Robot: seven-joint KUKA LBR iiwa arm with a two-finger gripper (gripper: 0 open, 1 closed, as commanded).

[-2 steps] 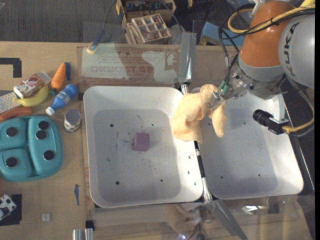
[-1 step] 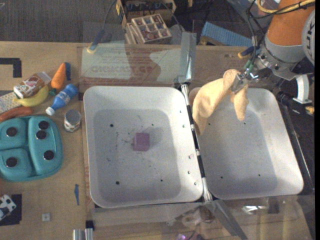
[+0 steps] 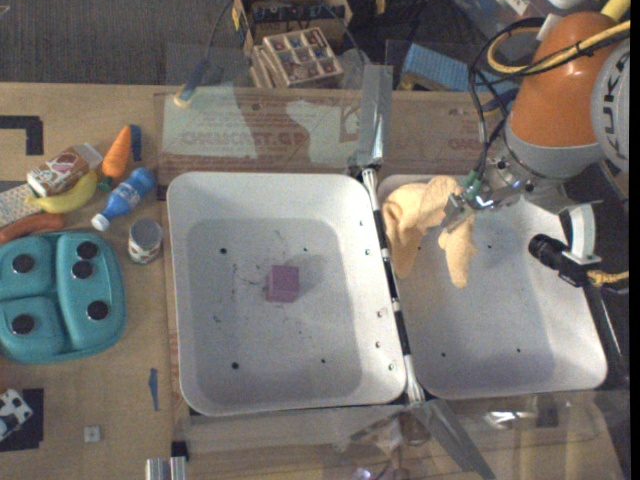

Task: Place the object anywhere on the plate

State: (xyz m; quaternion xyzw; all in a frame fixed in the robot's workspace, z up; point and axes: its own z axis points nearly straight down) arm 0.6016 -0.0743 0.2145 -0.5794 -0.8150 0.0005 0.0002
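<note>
Nearest, at the bottom edge, a black-and-white item (image 3: 12, 408) is cut off at the left corner of the table (image 3: 140, 318). Further in, a small purple block (image 3: 283, 283) is seen lying flat near the middle of the left bin (image 3: 200, 368). A teal compartment tray (image 3: 58, 293) is placed left of that bin, with a small can (image 3: 145, 239) just beside it. In the right bin (image 3: 520, 358) a yellow cloth (image 3: 430, 230) is draped from the tool (image 3: 468, 206), which is clenched on the cloth's upper part; the fingertips are partly hidden by the fabric. Above the tool, the orange band (image 3: 565, 93) is seen, and letters at the right edge are cut off and cannot be read. Farther back, a banana (image 3: 62, 198), a carrot (image 3: 118, 151) and a blue bottle (image 3: 125, 196) are grouped; their labels are too small to be read.
</note>
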